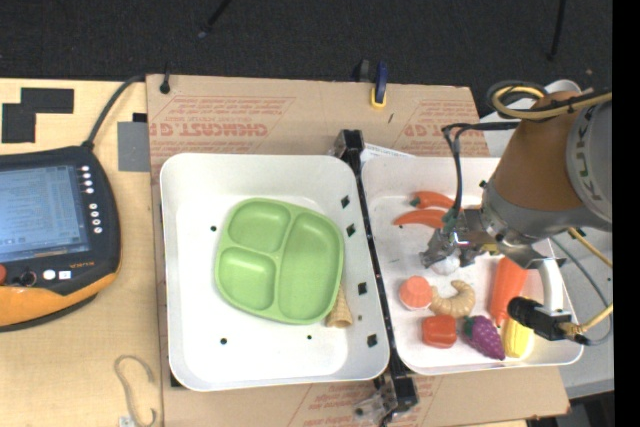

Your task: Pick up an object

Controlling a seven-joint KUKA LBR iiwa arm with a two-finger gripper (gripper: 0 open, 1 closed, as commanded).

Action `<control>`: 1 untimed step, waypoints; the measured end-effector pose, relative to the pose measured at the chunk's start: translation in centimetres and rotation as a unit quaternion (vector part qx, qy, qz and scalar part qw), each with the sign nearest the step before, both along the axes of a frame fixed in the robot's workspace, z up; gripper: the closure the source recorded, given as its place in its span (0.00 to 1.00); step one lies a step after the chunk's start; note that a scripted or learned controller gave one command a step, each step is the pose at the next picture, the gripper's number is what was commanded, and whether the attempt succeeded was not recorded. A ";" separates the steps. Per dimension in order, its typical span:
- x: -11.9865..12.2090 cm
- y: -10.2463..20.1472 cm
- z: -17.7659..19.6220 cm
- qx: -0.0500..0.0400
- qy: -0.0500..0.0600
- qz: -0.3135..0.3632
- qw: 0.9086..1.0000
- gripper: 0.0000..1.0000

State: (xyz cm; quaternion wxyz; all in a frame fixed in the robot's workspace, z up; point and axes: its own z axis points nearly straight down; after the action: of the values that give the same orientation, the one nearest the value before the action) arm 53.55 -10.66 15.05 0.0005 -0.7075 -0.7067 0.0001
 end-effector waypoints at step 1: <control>0.0 -0.1 4.4 0.000 -0.001 0.000 1.000 1.00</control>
State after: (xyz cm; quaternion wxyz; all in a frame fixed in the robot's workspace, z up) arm 53.56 -10.77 19.46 -0.0005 -0.7074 -0.7068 -0.0005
